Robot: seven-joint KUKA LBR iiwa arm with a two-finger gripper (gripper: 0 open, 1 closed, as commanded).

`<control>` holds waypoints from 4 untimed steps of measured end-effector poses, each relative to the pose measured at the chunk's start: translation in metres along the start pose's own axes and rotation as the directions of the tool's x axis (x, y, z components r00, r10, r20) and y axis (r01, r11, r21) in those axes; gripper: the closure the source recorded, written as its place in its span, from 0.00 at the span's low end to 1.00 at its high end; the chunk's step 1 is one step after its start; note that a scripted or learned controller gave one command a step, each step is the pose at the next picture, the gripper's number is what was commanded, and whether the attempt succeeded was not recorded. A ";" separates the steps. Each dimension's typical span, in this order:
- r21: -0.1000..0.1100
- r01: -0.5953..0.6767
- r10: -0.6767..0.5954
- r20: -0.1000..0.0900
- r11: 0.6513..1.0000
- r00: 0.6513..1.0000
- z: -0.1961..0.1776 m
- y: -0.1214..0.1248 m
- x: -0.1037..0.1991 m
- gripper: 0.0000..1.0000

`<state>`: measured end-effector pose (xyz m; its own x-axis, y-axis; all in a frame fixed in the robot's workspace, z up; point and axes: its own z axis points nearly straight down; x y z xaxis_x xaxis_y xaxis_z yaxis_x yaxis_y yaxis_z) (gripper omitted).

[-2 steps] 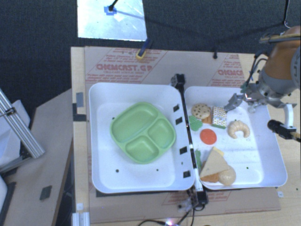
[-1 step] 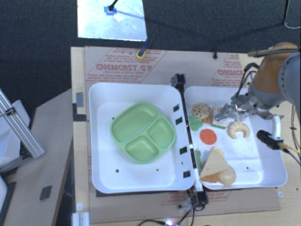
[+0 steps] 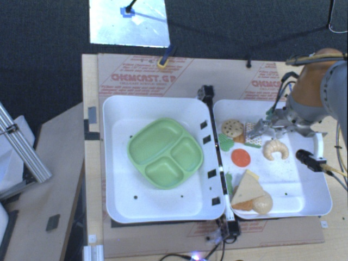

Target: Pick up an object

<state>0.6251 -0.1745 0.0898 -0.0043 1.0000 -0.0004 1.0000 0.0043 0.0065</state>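
Robotics laboratory: a bench (image 3: 92, 200) covered with protective-film acrylic sheet (image 3: 144, 75) carries two white bins (image 3: 117, 200), beside aluminium framing (image 3: 22, 145), loose cables (image 3: 331, 10) and dark carpet (image 3: 43, 37).

Toy foods (image 3: 247, 162) – croissant (image 3: 276, 149), cookie (image 3: 232, 128) etc – in rt bin (image 3: 321, 200).

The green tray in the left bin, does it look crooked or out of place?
Yes, slightly. The green tray sits rotated in the left bin, its edges at a slant to the bin's walls. It lies flat and looks undamaged, with nothing spilled.

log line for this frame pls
gripper low in right bin, beside cookie | grasp unconfirmed | croissant nearby | green tray in left bin
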 end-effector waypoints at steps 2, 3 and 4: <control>-0.001 -0.001 0.001 0.002 1.000 1.000 -0.071 -0.004 0.000 1.00; -0.001 0.001 -0.001 0.001 1.000 1.000 -0.115 -0.002 0.000 1.00; 0.001 0.001 -0.001 0.001 1.000 1.000 -0.136 -0.001 0.000 1.00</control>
<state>0.6236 -0.1746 0.2262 -0.0056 1.0000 -0.0011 1.0000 0.0056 0.0052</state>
